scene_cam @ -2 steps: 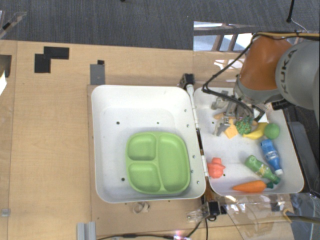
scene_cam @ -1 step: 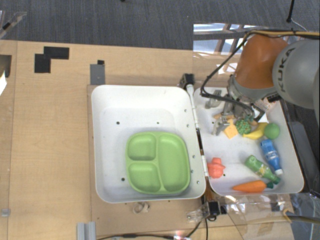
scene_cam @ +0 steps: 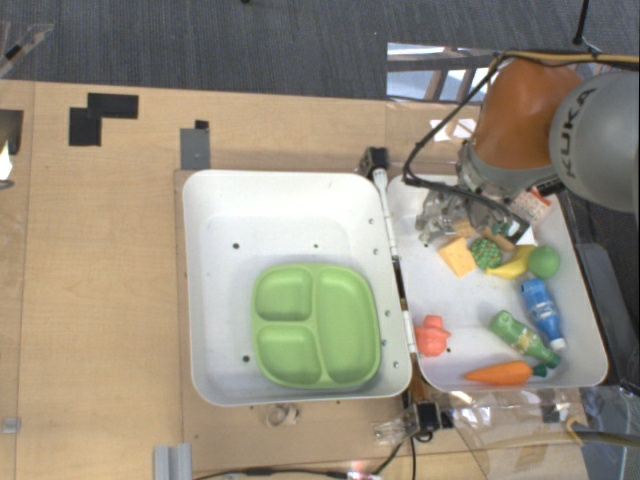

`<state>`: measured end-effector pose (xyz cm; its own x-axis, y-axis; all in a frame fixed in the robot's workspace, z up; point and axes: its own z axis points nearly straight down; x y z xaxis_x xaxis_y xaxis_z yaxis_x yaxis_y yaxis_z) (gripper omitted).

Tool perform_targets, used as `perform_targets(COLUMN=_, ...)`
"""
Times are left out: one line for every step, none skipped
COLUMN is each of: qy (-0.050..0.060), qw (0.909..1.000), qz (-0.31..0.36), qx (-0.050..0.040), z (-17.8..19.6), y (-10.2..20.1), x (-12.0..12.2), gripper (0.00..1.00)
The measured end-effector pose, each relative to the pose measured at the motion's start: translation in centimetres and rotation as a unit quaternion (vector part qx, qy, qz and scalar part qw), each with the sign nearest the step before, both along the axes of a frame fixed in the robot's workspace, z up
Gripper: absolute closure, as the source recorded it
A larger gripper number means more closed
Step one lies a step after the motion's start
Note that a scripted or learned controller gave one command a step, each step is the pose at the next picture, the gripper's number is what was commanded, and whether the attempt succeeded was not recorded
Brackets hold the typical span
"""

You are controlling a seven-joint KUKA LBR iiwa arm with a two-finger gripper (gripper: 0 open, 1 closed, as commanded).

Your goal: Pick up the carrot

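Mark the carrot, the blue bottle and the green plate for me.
carrot (scene_cam: 498,373), camera view, middle of its orange body
blue bottle (scene_cam: 541,309), camera view, its label
green plate (scene_cam: 352,313), camera view, large right compartment

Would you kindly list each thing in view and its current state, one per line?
carrot: lying flat near the right bin's front wall, untouched.
blue bottle: lying on its side.
green bottle: lying on its side.
green divided plate: flat in the left bin.
claw: low over the right bin's back, far from the carrot.
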<state>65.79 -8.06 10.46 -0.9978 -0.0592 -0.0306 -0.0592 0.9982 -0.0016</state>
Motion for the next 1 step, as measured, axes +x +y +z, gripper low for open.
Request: perform_targets(qy=0.007, qw=0.9872, qz=-0.159, qx=0.0058, z=8.56, y=9.65, x=-2.77, gripper=1.00)
